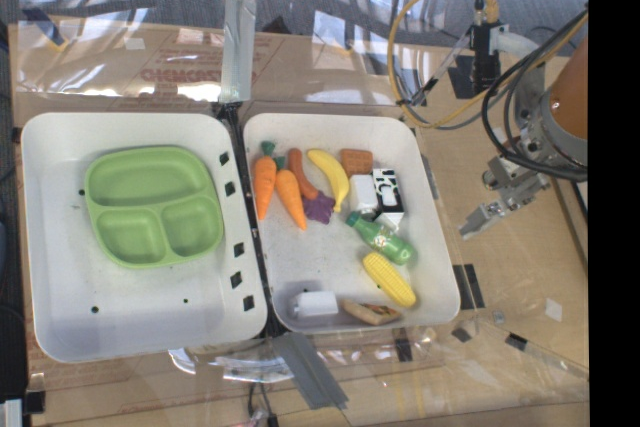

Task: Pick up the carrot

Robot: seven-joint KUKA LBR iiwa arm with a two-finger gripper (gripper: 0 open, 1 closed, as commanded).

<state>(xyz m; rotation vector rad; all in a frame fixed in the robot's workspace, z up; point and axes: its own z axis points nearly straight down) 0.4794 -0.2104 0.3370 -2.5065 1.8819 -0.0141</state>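
Two orange carrots with green tops lie side by side in the upper left of the right bin (322, 262): one carrot (264, 186) next to the bin's left wall, the other carrot (291, 199) just right of it, tip pointing down-right. A thinner reddish-orange piece (301, 173) lies against the second carrot. My gripper (490, 212) hangs outside the right bin, over the bench beyond its right rim, far from the carrots and with nothing in it.
The right bin also holds a banana (331, 177), a purple piece (320, 209), a brown cracker (356, 160), a black-and-white box (387, 189), a green bottle (382, 238), corn (388, 279), and a white block (316, 303). A green divided plate (153, 206) sits in the left bin (60, 300). Cables (440, 45) loop at the upper right.
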